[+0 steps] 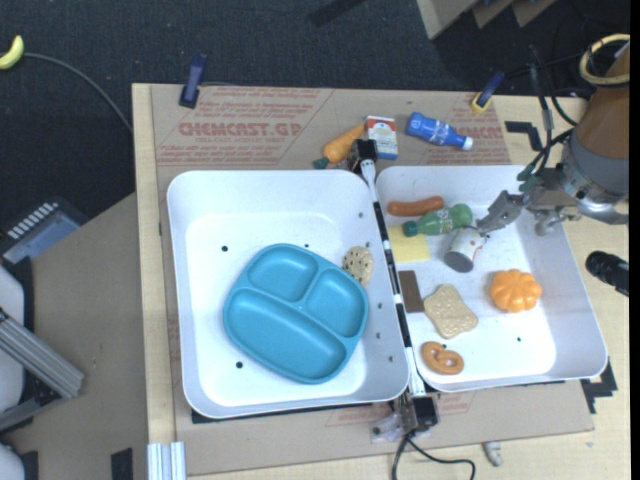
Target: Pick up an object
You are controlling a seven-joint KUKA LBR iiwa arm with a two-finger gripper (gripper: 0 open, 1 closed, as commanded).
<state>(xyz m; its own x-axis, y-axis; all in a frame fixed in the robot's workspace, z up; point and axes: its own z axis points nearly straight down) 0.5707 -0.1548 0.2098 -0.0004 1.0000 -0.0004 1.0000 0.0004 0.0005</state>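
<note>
The right bin (560,358) holds a red sausage (414,207), a green bottle (440,220), a yellow block (409,246), a grey can (462,250), an orange pumpkin (515,290), a tan cracker (450,311), a pretzel (441,358) and a dark bar (408,290). My gripper (521,217) hovers over the bin's upper right part, open, with nothing between its fingers. One finger (497,214) points down-left toward the grey can and stops just short of it. The pumpkin lies below the gripper.
The left bin (200,228) holds a blue divided plate (296,312) and a round cookie (357,262) by its right wall. Behind the bins on the board lie a carrot (343,145), a small carton (381,136) and a blue bottle (438,131).
</note>
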